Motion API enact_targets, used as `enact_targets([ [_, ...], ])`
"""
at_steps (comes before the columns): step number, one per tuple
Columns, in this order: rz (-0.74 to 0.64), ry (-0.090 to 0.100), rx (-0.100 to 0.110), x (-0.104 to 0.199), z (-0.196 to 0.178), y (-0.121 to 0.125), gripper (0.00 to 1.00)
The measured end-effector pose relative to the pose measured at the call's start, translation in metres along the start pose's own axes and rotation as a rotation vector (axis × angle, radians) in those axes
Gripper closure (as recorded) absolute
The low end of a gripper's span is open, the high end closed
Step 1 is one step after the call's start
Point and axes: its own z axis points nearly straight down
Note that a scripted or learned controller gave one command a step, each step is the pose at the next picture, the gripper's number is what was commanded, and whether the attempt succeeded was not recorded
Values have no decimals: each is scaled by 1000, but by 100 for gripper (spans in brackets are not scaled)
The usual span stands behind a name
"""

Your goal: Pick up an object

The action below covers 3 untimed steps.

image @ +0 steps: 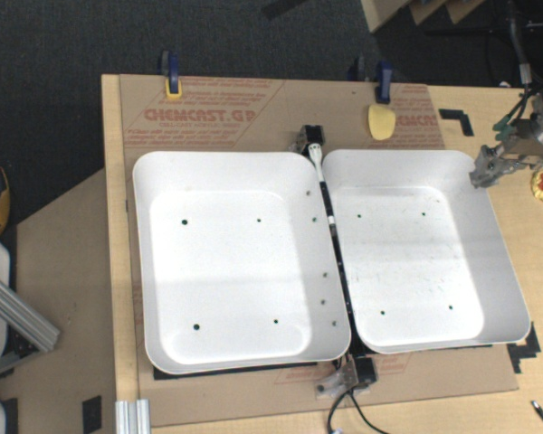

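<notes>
In the camera view, two shallow white bins sit side by side on a brown cardboard sheet (118, 152) printed with red lettering. The left bin (145, 242) and the right bin (505, 269) touch along their inner rims, where a black strip runs between them from a black clip (311, 136) at the far end to a cabled fitting (355, 373) at the near end. Small dark dots mark each bin's floor. The gripper (485, 170), a grey metal piece coming in from the right edge, hangs at the far right corner of the right bin, over its rim; whether it is open or closed cannot be told at this size and angle, and nothing shows in it. The one loose thing in sight, a small pale yellow object (381, 121), lies on the cardboard just beyond the right bin's far rim, right under a blue clamp (384, 80). A second blue clamp (170, 64) grips the sheet's far edge behind the left bin.
</notes>
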Motion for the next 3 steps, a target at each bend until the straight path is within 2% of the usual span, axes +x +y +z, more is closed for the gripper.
enact_targets([
  [1, -10, 1, -11, 86, -105, 42, 100],
  [2, -4, 4, 10, 137, -28, 52, 100],
  [3, 0, 2, 1, 140, -49, 42, 100],
])
